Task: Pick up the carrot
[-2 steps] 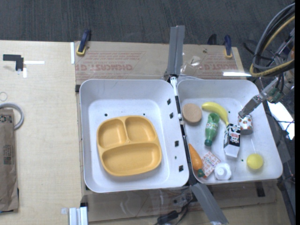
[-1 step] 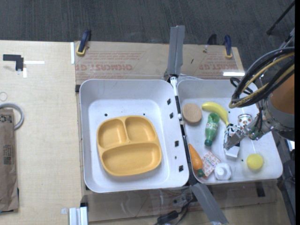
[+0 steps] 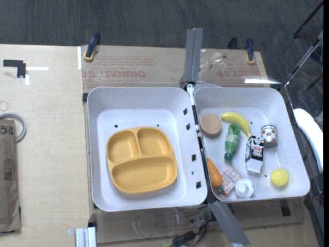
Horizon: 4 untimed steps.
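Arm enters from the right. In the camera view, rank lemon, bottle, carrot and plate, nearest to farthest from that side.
1. Lemon: right bin, near its right wall.
2. Bottle: middle of the right bin.
3. Carrot: right bin, by its left wall.
4. Plate: left bin, farthest.

Carrot lying flat in the right bin

The orange carrot [image 3: 214, 173] lies against the bin's left wall near the front corner, narrow end pointing toward the back, broad end with green top toward the front.
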### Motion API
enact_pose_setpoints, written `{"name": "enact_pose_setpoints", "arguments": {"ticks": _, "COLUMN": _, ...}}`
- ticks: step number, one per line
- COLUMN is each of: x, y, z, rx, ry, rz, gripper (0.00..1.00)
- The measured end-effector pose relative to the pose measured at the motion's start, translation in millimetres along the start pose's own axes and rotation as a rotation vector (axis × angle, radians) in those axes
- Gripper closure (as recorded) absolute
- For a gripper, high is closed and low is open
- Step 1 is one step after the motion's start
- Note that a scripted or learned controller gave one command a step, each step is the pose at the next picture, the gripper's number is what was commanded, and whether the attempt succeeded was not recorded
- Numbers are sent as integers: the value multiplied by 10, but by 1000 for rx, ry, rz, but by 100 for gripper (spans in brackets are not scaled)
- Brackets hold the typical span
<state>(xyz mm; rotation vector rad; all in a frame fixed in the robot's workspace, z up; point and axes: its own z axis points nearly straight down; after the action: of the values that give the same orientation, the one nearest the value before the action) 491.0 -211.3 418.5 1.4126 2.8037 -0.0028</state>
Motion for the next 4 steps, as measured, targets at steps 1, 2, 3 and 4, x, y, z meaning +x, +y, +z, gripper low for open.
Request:
{"name": "enact_pose_setpoints", "arguments": {"ticks": 1, "x": -14, "y": -160, "z": 518, "rx": -2, "ry": 1, "rz": -564, "gripper": 0}}
{"name": "enact_pose_setpoints", "arguments": {"ticks": 2, "x": -18, "y": -160, "z": -234, "rx": -1, "ry": -1, "rz": -447, "gripper": 0}}
{"name": "enact_pose_setpoints", "arguments": {"ticks": 3, "x": -18, "y": -161, "z": -234, "rx": -1, "ry": -1, "rz": -447, "gripper": 0}}
{"name": "enact_pose_setpoints", "arguments": {"ticks": 4, "x": -14, "y": -158, "z": 280, "rx": -3, "ry": 0, "rz": -975, "gripper": 0}}
